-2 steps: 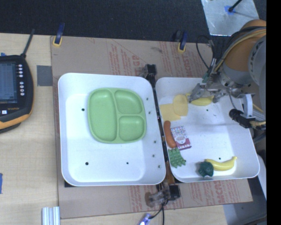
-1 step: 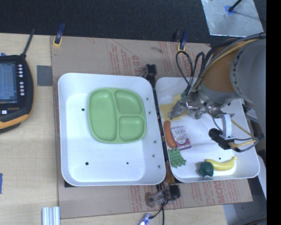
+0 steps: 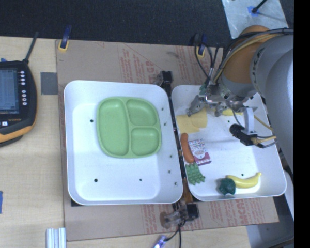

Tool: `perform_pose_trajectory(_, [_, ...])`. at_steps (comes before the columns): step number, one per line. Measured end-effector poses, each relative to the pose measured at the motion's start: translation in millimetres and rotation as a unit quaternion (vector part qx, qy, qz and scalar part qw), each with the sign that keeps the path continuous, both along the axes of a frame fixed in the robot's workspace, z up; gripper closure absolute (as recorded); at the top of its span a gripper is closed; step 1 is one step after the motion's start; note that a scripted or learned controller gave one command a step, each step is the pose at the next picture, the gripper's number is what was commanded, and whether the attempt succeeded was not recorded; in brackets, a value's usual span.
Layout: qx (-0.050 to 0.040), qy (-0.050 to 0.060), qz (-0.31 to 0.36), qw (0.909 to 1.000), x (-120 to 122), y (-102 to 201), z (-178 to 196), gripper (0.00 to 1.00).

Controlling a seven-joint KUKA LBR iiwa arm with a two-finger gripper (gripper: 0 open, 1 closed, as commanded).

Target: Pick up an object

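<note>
Your arm [image 3: 271, 71] reaches in from the right, bent low over the right bin [image 3: 268, 174]; pincer [image 3: 202, 103] spread open just above the yellow cheese piece [image 3: 192, 121].

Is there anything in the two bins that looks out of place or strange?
Nothing looks damaged or spilled. The green plate lies flat in the left bin. In the right bin, the hot dog and green toy lie crowded against the left wall.

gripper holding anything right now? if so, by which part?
Cannot be told. The gripper sits low in the right bin, just above the yellow cheese piece; nothing is visibly between its fingers.
</note>
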State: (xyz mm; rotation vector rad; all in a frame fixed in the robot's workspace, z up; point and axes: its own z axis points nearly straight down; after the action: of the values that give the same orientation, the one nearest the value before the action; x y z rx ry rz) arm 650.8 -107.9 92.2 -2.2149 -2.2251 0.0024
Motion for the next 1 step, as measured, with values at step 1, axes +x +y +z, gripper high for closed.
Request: perform_pose_trajectory(1, [-0.0003, 0.000, -0.001, 1.0000, 5.4, -41.4, 0.0, 0.00])
